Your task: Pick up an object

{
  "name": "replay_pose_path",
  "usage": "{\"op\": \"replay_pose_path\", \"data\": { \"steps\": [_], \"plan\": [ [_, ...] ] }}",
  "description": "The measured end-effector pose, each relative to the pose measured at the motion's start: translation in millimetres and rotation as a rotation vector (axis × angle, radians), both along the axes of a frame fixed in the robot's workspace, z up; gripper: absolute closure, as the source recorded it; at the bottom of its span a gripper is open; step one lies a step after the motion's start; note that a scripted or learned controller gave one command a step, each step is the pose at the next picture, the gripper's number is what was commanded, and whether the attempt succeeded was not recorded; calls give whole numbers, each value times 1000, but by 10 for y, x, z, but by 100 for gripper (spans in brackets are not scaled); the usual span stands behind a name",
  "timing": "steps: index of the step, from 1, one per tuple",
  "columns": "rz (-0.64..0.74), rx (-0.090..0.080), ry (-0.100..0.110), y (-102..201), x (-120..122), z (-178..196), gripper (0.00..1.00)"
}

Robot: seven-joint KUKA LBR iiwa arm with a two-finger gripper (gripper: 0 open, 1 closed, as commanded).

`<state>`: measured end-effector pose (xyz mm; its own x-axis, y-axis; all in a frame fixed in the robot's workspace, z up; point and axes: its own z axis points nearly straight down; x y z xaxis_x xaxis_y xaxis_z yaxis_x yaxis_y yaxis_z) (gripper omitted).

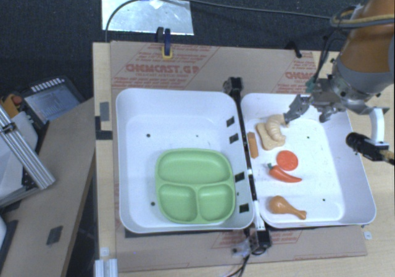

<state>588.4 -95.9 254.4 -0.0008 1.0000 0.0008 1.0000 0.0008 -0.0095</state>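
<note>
The right bin (pixel 345 177) holds several toy foods: a beige pastry (pixel 271 132), an orange sausage (pixel 252 145) against the left wall, a red-orange disc (pixel 287 159), a red pepper (pixel 285 174) and a tan drumstick (pixel 287 206). My gripper (pixel 310 112) hangs over the bin's far edge, up and to the right of the pastry. Its fingers are spread apart and open, with nothing between them.
A green divided plate (pixel 194 184) lies in the left bin (pixel 133 146). A black divider with clips (pixel 241 140) runs between the bins. A black part (pixel 364 144) of the arm juts over the right bin's right rim. Cables cross above the bench's far side.
</note>
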Motion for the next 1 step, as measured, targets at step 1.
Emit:
{"op": "replay_pose_path", "data": {
  "steps": [1],
  "plan": [
    [2, -1, -11, 1, 21, 59, 0]
  ]
}}
